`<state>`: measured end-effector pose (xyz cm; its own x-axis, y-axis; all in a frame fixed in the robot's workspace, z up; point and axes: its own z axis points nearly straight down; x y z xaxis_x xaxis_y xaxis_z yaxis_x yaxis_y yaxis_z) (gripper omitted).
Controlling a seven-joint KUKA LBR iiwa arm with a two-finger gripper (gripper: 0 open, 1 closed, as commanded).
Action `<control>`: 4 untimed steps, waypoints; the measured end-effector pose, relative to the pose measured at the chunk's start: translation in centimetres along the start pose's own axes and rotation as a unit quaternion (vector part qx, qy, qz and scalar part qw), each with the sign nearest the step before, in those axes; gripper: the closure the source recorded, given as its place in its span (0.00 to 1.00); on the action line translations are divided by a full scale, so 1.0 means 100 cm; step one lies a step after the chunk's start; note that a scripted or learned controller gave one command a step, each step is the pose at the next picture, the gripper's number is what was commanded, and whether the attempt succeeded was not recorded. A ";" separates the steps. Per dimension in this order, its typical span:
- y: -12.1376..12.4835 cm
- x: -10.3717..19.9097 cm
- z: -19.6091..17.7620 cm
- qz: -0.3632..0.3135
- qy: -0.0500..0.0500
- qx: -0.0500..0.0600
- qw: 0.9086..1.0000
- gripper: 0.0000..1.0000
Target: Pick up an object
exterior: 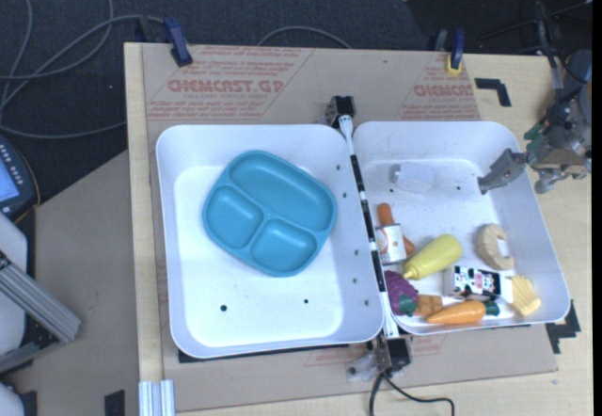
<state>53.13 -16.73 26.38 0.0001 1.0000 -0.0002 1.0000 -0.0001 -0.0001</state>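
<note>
Hovering over the right bin (527, 193), the gripper (523, 173) is seen with 2 fingers spread — nothing is held between them.

Bench (282, 85) with printed brown board top; two white bins, left bin (188, 301) and right bin (546, 254), side by side.

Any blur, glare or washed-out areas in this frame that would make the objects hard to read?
Camera view: the hand at the right bin's edge is soft and smeared. The white bins are bright but keep their detail. The blue plate is sharp, with light sheen. The clear object nearly vanishes against the white. The yellow bottle and carrot read clearly.
</note>
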 end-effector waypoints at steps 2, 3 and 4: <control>-0.013 0.029 0.173 0.000 0.001 0.002 1.000 0.00; -0.012 0.029 0.162 0.001 0.000 0.000 1.000 1.00; -0.012 0.029 0.163 0.001 0.000 0.000 1.000 0.00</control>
<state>51.90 -13.85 10.13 0.0013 1.0000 0.0007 1.0000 -0.0013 -0.0003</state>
